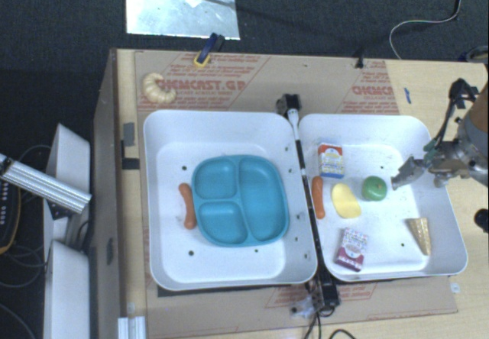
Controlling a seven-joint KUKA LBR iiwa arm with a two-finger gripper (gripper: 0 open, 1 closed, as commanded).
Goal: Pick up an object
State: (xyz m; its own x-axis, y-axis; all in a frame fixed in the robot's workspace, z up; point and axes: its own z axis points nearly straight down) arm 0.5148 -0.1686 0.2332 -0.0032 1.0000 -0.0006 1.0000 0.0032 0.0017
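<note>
Gripper [403,175] hangs over the right bin [439,253], just right of the green ball [374,188] — how its fingers stand I can't tell. I'd judge the ball light, smooth, apt to roll; take it across the middle. A yellow piece [345,201] crowds its left — open floor lies right.

Red print on the cardboard sheet [252,84] behind the bins reads roughly "CHEMCAST"; lettering on the small cartons is too small to read.
</note>
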